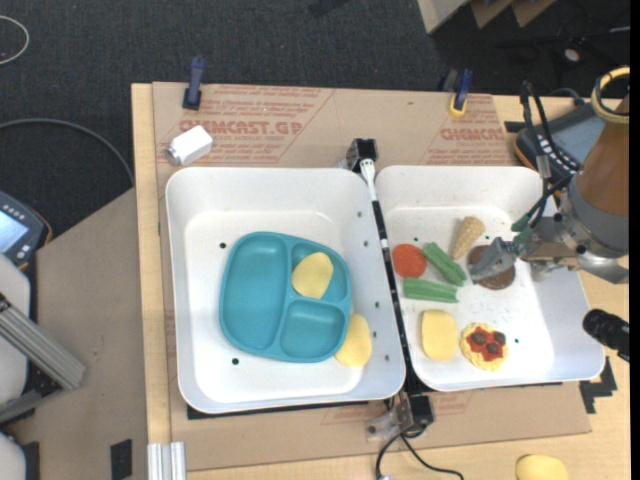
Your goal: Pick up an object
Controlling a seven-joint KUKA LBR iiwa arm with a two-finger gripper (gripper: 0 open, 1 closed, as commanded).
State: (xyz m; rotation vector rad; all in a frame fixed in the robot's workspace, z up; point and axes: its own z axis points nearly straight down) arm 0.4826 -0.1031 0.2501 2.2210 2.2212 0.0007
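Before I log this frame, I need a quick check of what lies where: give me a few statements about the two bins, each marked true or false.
1. The blue tray sits in the left bin. True.
2. A yellow piece lies in one of the tray's compartments. True.
3. The red tomato lies in the left bin. False: it is in the right bin, beside the green pods.
4. The arm reaches over the left bin. False: it is over the right bin.
5. The small pizza is on the tray. False: it lies near the right bin's front edge, beside a yellow block.
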